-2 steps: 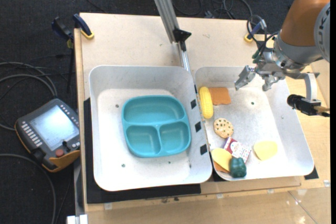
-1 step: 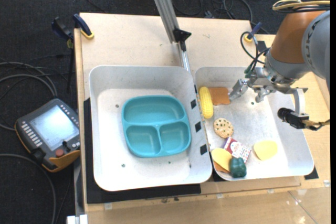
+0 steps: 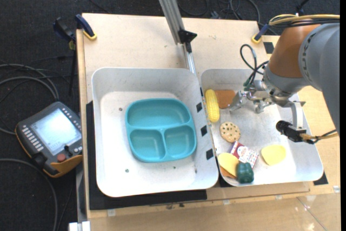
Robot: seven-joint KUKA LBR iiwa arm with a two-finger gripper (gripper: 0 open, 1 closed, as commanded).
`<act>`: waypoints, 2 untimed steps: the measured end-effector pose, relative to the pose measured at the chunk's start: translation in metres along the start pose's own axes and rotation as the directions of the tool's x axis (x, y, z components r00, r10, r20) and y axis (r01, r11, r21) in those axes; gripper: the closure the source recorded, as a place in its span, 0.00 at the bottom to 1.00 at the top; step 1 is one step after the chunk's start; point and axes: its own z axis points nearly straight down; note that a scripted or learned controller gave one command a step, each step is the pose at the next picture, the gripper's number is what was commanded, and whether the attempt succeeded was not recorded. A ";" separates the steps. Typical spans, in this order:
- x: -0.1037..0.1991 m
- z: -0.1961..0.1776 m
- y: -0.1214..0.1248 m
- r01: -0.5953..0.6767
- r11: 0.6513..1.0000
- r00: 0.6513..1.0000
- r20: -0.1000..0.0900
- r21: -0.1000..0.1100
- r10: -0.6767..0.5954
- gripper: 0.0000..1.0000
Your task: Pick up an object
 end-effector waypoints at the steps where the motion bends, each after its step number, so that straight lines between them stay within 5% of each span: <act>1: 0.000 -0.012 0.002 0.000 1.000 1.000 0.001 -0.005 0.000 1.00; 2: -0.006 -0.063 -0.006 -0.001 1.000 1.000 0.002 -0.009 0.001 1.00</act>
